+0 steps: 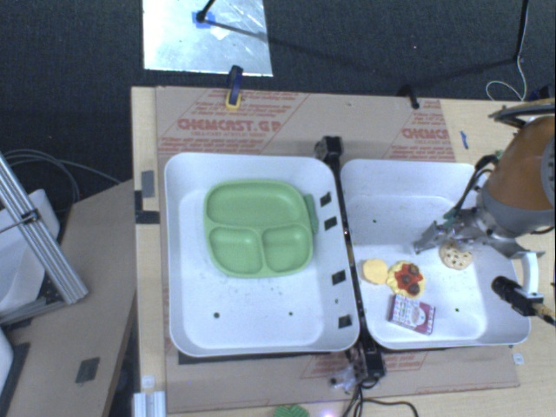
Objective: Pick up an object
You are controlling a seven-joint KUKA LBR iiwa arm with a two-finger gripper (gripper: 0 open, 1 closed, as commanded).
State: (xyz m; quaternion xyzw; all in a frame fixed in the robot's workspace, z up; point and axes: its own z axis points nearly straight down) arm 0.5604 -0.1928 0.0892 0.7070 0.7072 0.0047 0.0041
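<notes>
The right bin point(391, 189) holds several small objects near its front. A round tan cookie point(454, 255) lies just below my gripper point(437, 233), which hovers low over the bin's middle right. To the left lie a yellow piece point(375, 272) and a red and yellow toy pizza point(406, 278), touching each other. A red and white packet point(412, 314) rests nearer the front edge. The grey arm with its orange band point(521, 185) comes in from the right. Nothing is visibly held in the gripper.
A green divided plate point(259, 228) sits in the left bin point(187, 320). A black divider with clips point(340, 233) runs between the bins. A black part of the arm's fittings point(514, 295) hangs over the right bin's front right corner.
</notes>
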